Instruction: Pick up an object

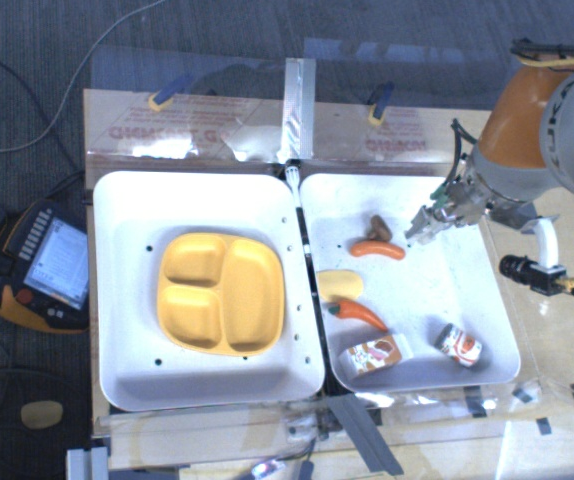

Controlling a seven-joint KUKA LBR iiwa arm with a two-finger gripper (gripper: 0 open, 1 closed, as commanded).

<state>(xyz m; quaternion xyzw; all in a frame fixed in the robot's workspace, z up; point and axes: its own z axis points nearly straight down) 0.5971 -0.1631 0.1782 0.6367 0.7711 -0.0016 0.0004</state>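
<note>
Now the claw point(419, 228), its opening impossible to tell, hangs near the right bin's point(487, 268) far edge, apparently lining up on the sausage point(378, 250).

Dark carpet floor point(117, 18), pale bench point(557, 368)

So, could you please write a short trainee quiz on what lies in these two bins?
1. True or false: the yellow divided tray lies in the left bin.
2. Which item lies nearest the hand? A) small can B) orange sausage C) carrot
3. Fill in: the red packet lies in the ___ bin.

Key: 1 true; 2 B; 3 right.
</note>
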